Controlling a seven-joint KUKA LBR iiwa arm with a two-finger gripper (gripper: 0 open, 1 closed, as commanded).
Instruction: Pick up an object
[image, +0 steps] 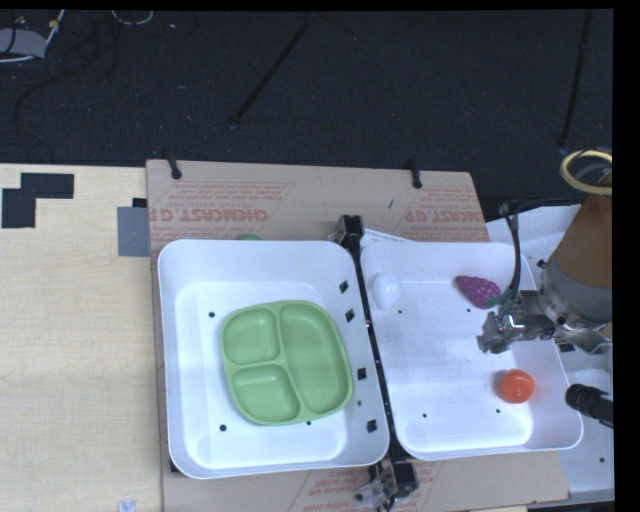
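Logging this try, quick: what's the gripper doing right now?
Gripper: over the right bin, between the purple object and orange object; open or shut cannot be told.

You've got the arm (590, 250) coming in from the right, orange band above grey wrist, bent down over the right bin's right edge. Gripper (495, 335) sits low inside near that edge; finger state unclear.
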